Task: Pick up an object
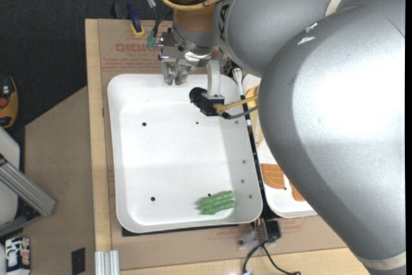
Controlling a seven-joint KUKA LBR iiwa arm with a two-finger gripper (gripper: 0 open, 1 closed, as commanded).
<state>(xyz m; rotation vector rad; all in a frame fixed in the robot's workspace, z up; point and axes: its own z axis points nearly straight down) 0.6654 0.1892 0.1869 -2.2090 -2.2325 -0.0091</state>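
A green, knobbly object [217, 202] lies near the front right corner of the left bin [135, 138]. My gripper [175, 77] hangs over the far edge of that bin, left of the middle and far from the green object. I see nothing held at its tip. The grey arm with its orange band covers most of the right bin [283, 203].
An orange object [273, 176] shows in the right bin at the arm's edge. A black fitting on a yellow cable [206, 102] hangs from the arm over the left bin's far right part. The bins share a dark divider [252, 145].
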